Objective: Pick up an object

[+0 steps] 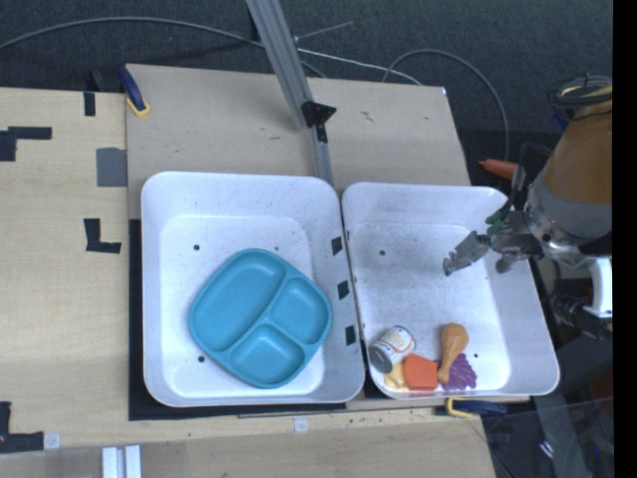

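Hovered with fingers (460, 260) slightly parted, holding nothing, up-bin from the toys (428, 361) heaped in the right bin's (418, 207) near corner

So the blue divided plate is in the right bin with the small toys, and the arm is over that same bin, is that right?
Not quite. The camera view shows the blue divided plate lying alone in the left bin. The small toys sit along the near edge of the right bin, and the gripper is over that right bin.

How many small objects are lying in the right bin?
4, all near the front edge of the right bin: a can, an orange block, a drumstick, purple grapes. Others may be hidden underneath.
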